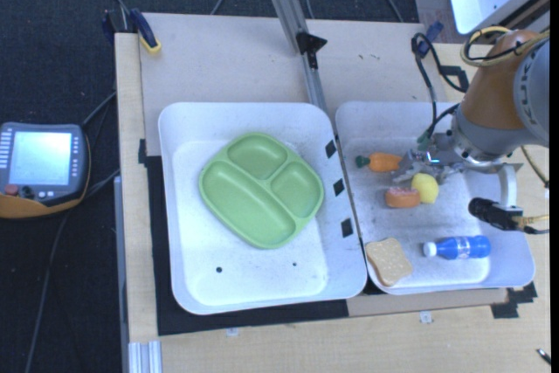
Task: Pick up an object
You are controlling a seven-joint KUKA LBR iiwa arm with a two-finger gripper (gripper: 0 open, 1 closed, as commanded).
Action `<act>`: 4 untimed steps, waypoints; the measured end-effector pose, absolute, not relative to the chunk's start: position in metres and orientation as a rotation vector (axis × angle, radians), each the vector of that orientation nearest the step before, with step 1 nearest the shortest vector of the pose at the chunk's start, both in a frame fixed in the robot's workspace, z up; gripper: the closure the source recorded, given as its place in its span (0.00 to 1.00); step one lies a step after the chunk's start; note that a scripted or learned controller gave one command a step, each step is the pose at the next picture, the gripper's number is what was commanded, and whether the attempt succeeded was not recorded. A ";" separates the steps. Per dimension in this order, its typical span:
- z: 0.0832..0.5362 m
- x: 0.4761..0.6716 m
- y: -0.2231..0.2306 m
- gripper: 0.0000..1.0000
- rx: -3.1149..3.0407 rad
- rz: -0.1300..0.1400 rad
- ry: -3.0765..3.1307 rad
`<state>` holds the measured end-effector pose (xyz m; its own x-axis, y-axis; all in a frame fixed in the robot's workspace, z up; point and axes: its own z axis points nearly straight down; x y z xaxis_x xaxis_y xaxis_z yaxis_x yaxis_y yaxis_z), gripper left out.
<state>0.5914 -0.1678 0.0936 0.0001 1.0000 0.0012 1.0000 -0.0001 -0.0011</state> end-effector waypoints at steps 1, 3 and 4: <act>0.105 0.592 -0.168 1.00 -2.221 -0.001 -2.221; 0.221 0.597 -0.170 1.00 -2.224 -0.004 -2.227; 0.232 0.590 -0.116 1.00 -2.214 -0.001 -2.226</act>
<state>0.5901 -0.1159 0.2322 -0.0052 1.0000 0.0021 1.0000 0.0052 -0.0008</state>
